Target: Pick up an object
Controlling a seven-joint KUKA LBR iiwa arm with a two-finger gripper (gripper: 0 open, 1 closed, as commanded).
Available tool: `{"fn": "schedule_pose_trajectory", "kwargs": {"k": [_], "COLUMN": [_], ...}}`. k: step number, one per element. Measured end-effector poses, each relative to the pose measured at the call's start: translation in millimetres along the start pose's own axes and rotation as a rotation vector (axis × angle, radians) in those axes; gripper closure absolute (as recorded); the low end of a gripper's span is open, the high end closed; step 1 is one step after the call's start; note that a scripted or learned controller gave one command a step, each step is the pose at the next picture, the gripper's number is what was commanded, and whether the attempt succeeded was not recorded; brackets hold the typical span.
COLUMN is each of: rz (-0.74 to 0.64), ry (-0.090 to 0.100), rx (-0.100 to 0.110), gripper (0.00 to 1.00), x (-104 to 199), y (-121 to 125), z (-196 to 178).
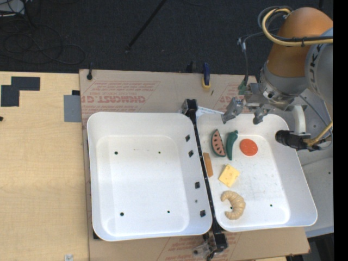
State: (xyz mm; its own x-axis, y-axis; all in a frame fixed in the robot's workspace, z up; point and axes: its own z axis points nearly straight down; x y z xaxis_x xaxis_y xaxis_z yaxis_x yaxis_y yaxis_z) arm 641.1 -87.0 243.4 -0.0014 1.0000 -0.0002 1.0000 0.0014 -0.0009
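Note:
The right bin [293,200] holds several toy foods: a watermelon slice [218,143], a green pepper [231,143], a red tomato disc [249,147], a yellow cheese wedge [229,175], a croissant [234,204] and an orange stick [207,164] along the left wall. My gripper [247,112] hangs over the bin's far edge, just beyond the pepper and the tomato. Its two fingers [233,111] are spread apart, and nothing sits between them.
The left bin [98,145] lies beside the right one, joined by a black clamp strip [198,167]. Both rest on a cardboard sheet [141,91]. A blue clip [206,75] stands at the cardboard's far edge. The arm's orange band [302,29] rises at the upper right.

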Motion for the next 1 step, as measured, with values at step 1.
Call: {"fn": "schedule_pose_trajectory", "kwargs": {"k": [1], "rz": [-0.004], "ry": [0.005], "rx": [0.015], "gripper": [0.00], "x": [70.1], "y": [-75.3], "z": [60.4]}}
